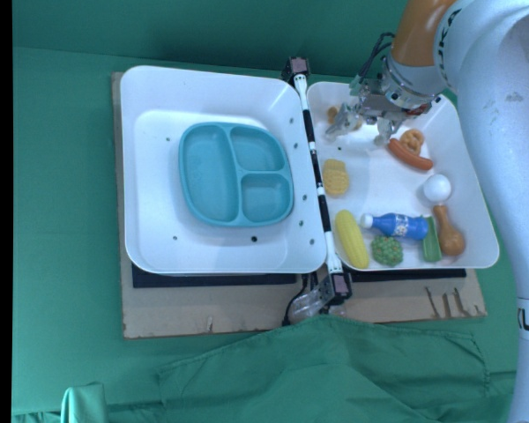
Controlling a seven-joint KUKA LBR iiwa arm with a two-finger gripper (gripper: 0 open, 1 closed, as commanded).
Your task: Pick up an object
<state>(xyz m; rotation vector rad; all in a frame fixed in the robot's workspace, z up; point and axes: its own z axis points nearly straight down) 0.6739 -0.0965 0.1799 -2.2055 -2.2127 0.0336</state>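
My gripper (360,132) hangs over the far part of the right bin (476,258), open, with nothing between its fingers. A small orange piece (333,113) lies just left of the left finger. Just right of the gripper are a pretzel (413,138) and a hot dog (410,155). Nearer the camera lie a yellow waffle-like piece (335,179), a white ball (437,186), a blue bottle (398,226), a corn cob (351,239), green grapes (387,251), a green pod (431,241) and a drumstick (448,233).
The left bin (150,236) holds a teal divided plate (236,174). A black-and-white divider bar (314,174) runs between the bins. Green cloth (335,368) lies bunched at the front. The grey arm (502,130) covers the right side.
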